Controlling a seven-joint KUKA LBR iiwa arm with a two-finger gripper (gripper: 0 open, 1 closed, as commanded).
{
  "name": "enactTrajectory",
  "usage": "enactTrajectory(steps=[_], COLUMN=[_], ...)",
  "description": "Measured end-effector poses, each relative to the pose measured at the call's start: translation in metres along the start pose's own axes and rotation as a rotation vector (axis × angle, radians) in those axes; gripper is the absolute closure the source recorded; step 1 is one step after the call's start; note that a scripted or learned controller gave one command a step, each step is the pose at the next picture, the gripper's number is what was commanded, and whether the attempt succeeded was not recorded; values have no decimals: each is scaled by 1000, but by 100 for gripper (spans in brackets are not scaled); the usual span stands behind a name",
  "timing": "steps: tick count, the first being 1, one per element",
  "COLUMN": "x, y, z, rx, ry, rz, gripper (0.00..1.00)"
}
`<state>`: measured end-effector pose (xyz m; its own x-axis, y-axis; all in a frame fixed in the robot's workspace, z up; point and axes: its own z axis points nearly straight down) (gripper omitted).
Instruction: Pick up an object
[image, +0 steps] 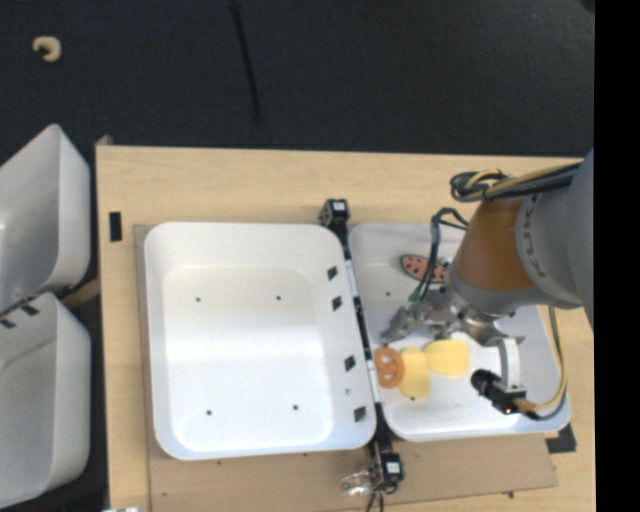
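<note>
A: Going left to right, what's seen?

B: Left half of frame: a shallow white plastic bin (190, 400), nothing noted inside. Center-right: a second shallow white plastic bin (470, 425) w/ objects in it. By its left wall, lower-center-right of frame, a small orange ring-shaped item (389, 367). Touching it on the right, a pale yellow blocky piece (415, 373); next along, a second pale yellow rounded piece (449, 358). Higher up, a brownish flat spotted object (417, 265), partly covered by cables.

A: And the arm?

B: A grey arm w/ orange band (495, 245) is seen at right of frame, reaching down into the right bin. The gripper (450, 322) is placed approx. just above the yellow pieces in the picture. Finger state: can't be told, as the tips are hidden under the wrist body. Nothing is seen held.

A: The relation that matters for the pick?

B: The yellow and orange cluster lies just below and slightly left of the gripper in frame, very near. The cluster's long axis is judged to run roughly left-right. The rounded yellow piece is judged nearest. Only a short move down-frame would probably be needed. Risk: items are touching, so one could be nudged instead of grasped.
</note>
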<state>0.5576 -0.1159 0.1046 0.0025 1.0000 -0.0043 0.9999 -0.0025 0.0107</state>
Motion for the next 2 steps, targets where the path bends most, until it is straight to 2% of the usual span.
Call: enactTrajectory(steps=[1,2], x=[-66,-115], y=[56,116], z=[1,-4], rx=[-3,29], ry=[-1,8], rz=[-1,-5], gripper=[0,0])
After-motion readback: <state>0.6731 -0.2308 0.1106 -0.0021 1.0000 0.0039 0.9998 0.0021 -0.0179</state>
